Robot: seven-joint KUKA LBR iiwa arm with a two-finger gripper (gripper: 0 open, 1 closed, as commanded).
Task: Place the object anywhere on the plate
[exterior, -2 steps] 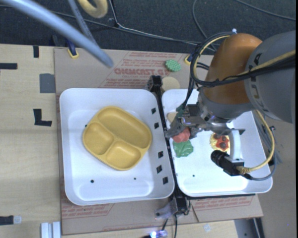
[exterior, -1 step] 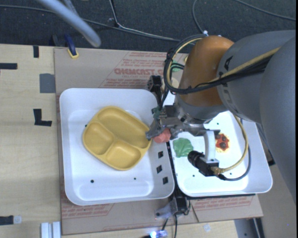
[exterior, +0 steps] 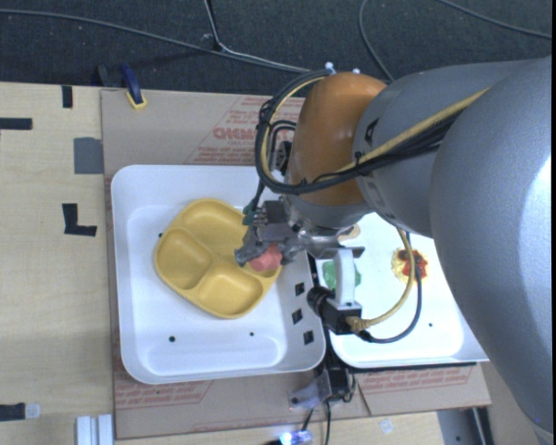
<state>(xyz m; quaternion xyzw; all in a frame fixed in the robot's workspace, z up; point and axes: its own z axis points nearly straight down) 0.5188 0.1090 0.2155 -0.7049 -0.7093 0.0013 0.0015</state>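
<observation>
Bench: you are looking down on a tan bench [exterior: 37, 276] with black marks, dark floor and loose cables beyond its far edge, and a brown cardboard sheet [exterior: 167, 133] under the bins.
End effector: your end effector [exterior: 259, 247] sits at the right edge of the plate, its dark fingers closed around a pink-red object [exterior: 267, 259], which shows between them.
Object: you can see it at the plate's right rim, over or just touching it; which one, you cannot tell from this angle.
Plate: a yellow plate [exterior: 204, 258] with three compartments lies in the left bin [exterior: 139, 341], turned at a slant.
Arm: the orange band [exterior: 338, 133] and grey body of the arm [exterior: 500, 202] cover much of the right bin [exterior: 417, 346].
Right bin: you can make out a green item [exterior: 330, 273] and a small red-and-yellow item [exterior: 412, 265] lying well apart in it.
</observation>
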